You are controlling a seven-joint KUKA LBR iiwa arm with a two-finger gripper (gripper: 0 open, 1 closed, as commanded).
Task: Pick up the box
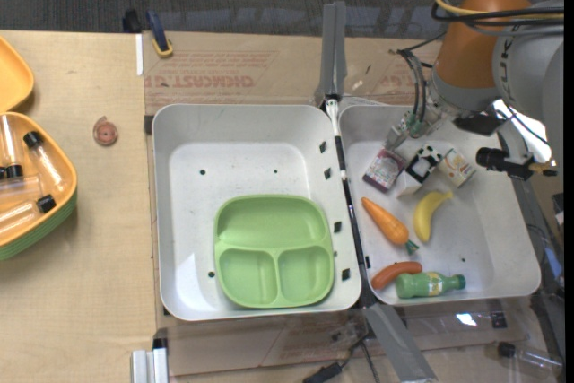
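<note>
A small white box [457, 166] with yellow and orange print lies in the right bin [502, 265], toward its back right. Left of it is a black-and-white object [421, 164], and further left a flat purple packet [384, 169]. My gripper [413, 130] hangs over the back of the right bin, just above and behind the purple packet and the black-and-white object. It is to the left of the box and apart from it. Its fingers look spread open with nothing between them.
The right bin also holds a banana [429, 213], a carrot [387, 222], a red sausage-like piece [395, 274] and a green bottle [430, 284]. A green divided plate [273, 251] lies in the left bin [179, 193]. Cables hang at the arm's wrist.
</note>
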